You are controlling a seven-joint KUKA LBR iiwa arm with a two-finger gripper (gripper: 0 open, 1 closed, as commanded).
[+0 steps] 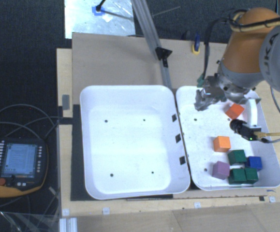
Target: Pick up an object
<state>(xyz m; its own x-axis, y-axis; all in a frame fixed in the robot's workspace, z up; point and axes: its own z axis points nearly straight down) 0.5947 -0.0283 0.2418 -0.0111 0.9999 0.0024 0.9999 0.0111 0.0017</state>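
1. The claw (205, 99) hangs over the far part of the right bin (194, 129), near that bin's far-left corner; whether it is apart or together cannot be told from this slanted view, and nothing can be seen held in it.
2. The arm (256, 42) reaches in from the worktop's right edge; its orange band sits above the wrist, with dark cables looping beside it.
3. The blocks all lie in the right bin; a red-orange block (235, 111) lies just right of the claw, toward the bin's far-right side, partly under the wrist.
4. An orange block (222, 143) rests near the bin's middle; a purple block (221, 169) lies nearer the front edge, well apart from the claw.
5. A green block (236, 156), a blue block (254, 163) and a second green block (241, 176) cluster in the bin's near-right corner, close against one another.
6. The left bin (130, 139) stands beside the right bin, their inner rims touching; black clips sit along the seam.
7. A teach pendant (16, 166) lies off the worktop's left edge, on the dark floor.
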